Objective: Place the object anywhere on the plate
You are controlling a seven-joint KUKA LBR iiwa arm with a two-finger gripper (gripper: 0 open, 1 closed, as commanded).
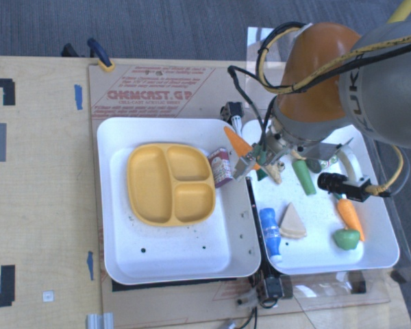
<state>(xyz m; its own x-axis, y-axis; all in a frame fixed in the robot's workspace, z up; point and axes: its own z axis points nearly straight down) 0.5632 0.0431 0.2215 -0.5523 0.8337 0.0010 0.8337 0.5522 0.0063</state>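
Note:
The yellow divided plate (170,182) lies in the left white bin (164,262). My gripper (249,160) hangs over the wall between the two bins, just right of the plate. It is shut on the thin end of a small orange carrot (235,142), which sticks out up and to the left over the left bin's far right corner. A small maroon can (220,168) lies against the plate's right rim, directly below the carrot.
The right bin (380,252) holds a green cylinder (303,175), a blue bottle (270,230), a tan wedge (292,223), a second carrot (349,214) and a green pepper (346,238). The arm's bulk covers that bin's far half.

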